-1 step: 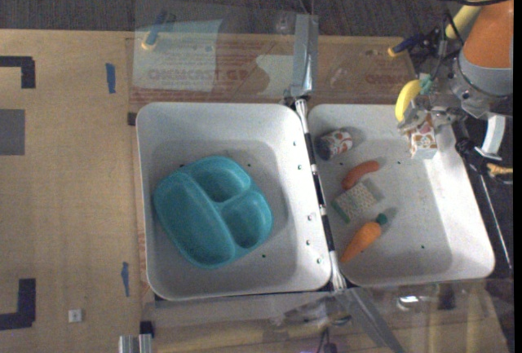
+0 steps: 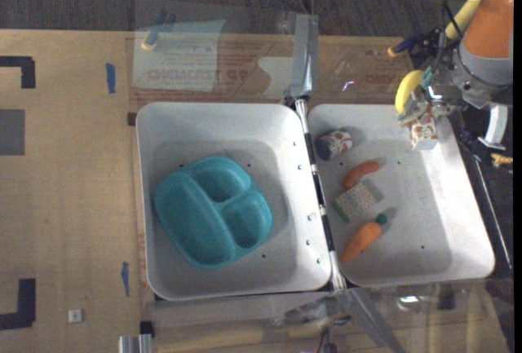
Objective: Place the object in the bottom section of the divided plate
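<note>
Claw [image 2: 422, 111] hangs over the upper right corner of the right bin [image 2: 457, 262], a yellow banana [image 2: 407, 90] and a small white carton [image 2: 424, 132] close against it; whether its fingers grip either I cannot tell. Above it the grey arm [image 2: 488, 33] with its orange band comes in from the right. Below lie a can [image 2: 333, 143], a sausage [image 2: 360, 173], a sponge [image 2: 357, 200] and a carrot [image 2: 363, 239]. Teal divided plate [image 2: 212, 210] rests in the left bin [image 2: 163, 147] on the table [image 2: 65, 205].
</note>
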